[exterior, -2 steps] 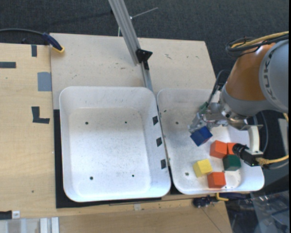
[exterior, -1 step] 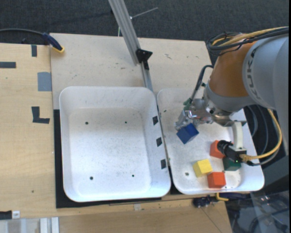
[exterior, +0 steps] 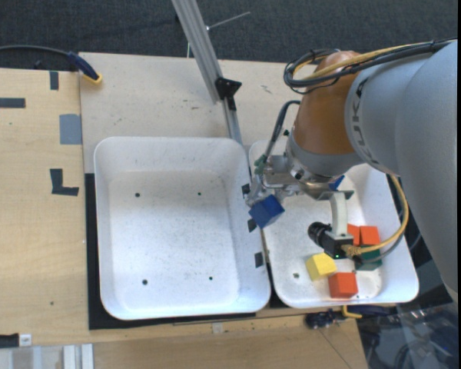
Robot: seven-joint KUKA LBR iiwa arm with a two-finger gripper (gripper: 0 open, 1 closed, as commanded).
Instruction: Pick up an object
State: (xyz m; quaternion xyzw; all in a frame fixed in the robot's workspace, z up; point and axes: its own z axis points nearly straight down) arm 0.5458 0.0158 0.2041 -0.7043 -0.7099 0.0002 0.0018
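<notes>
Blue and hard-edged, sitting tilted right under the two-finger gripper (exterior: 270, 184): a small matte blue block (exterior: 266, 210) at the rim between the smooth shallow white plastic bins (exterior: 169, 229). Not being able to tell whether gripped or loose, so judging the pick as unfinished. Leaving a yellow cube (exterior: 320, 266) and a red cube (exterior: 342, 284) lying nearby in the right-hand bin.

A blue block (exterior: 266, 210) is seen at the gripper (exterior: 263, 199), over the seam between the left bin (exterior: 107, 229) and right bin (exterior: 392, 206). Further right of the gripper, yellow (exterior: 320, 266), red (exterior: 342, 284) and orange (exterior: 364, 235) blocks are clustered.
</notes>
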